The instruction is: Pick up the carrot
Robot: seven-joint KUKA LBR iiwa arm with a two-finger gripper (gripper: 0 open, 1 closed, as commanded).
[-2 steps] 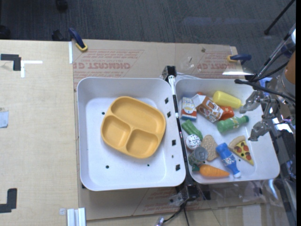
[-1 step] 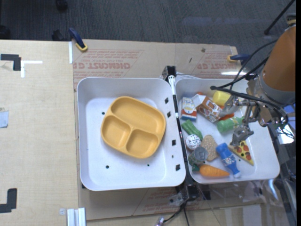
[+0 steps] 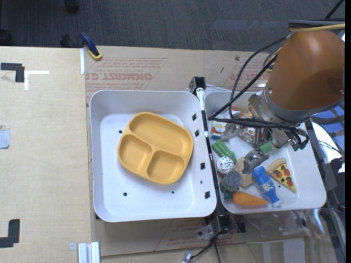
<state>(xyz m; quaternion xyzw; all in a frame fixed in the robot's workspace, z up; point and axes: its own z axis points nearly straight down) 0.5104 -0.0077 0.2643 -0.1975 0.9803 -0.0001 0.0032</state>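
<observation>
Two bins: carrot [image 3: 250, 199] hugs the right bin's [image 3: 313, 200] near edge, crowded by toys; gripper [image 3: 253, 159] hovers above, its state unreadable.

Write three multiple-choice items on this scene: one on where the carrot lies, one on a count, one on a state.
1. Where does the orange toy carrot lie?
A. near corner of the right white bin
B. on the yellow plate
C. on the cardboard

2. How many compartments has the yellow divided plastic plate?
A. two
B. three
C. five

3. How does the plate stand in the left white bin?
A. leaning on the wall
B. upside down
C. flat, hollow side up

Answers:
1 A: the carrot rests at the right bin's near edge, beside the blue bottle.
2 B: one long compartment and two smaller ones show.
3 C: the hollows face the camera.
</observation>
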